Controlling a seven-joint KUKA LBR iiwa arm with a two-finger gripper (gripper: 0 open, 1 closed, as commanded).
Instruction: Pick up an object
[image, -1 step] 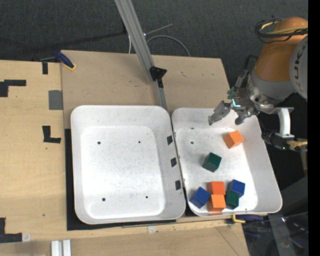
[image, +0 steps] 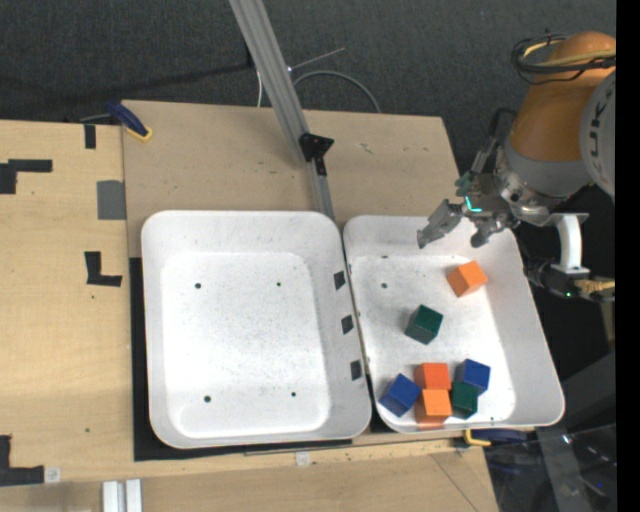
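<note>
Bench (image: 60, 300): bare wood carrying two white bins side by side.
Left bin (image: 160, 300): holds nothing to grasp.
Right bin (image: 385, 240): all the blocks lie here.
Blue block (image: 401, 393): leftmost of a tight cluster near the front rim.
Cluster: two orange blocks (image: 434, 390), a green one (image: 464, 400) and a blue one (image: 475, 375), touching each other.
Green block (image: 424, 323): alone mid-bin, well apart from its neighbours.
Orange block (image: 466, 278): alone, tilted, just in front of the tool.
Tool (image: 462, 228): fingers spread, pinching nothing, hovering above the bin's far edge.
Risk: a descent here may strike the rim; the tilted orange block could twist away from closing fingers; in the cluster, fingers would likely jam on neighbours.
</note>
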